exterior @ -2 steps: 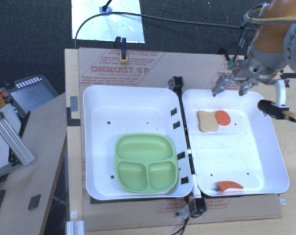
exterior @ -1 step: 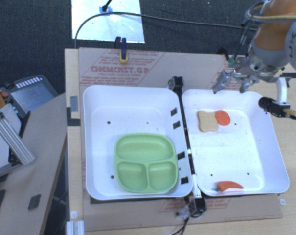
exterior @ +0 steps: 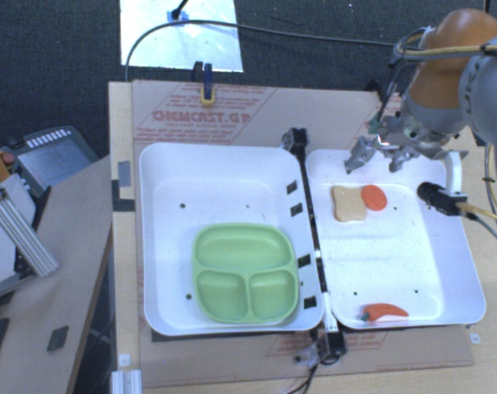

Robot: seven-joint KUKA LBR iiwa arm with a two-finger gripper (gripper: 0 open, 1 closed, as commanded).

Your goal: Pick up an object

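The claw (exterior: 377, 156) hangs spread open and holding nothing, just above the tan toast (exterior: 347, 203) in the right bin (exterior: 445, 261). The round orange piece (exterior: 375, 197) touches the toast, so the claw could bump one, or slip off the flat toast. I count one toast, one round orange piece, one red pepper (exterior: 384, 311) near the bin's front, one green tray (exterior: 245, 272) in the left bin (exterior: 174, 220)

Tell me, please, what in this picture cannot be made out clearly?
- Arm, camera view: cut off by the right edge, so its base is unseen.
- Gripper, camera view: small and blurred above the right bin's back rim; its height over the bin cannot be judged.
- Toast and tomato: touching or overlapping cannot be told.
- Tray: too coarse to show crumbs or marks in its compartments.
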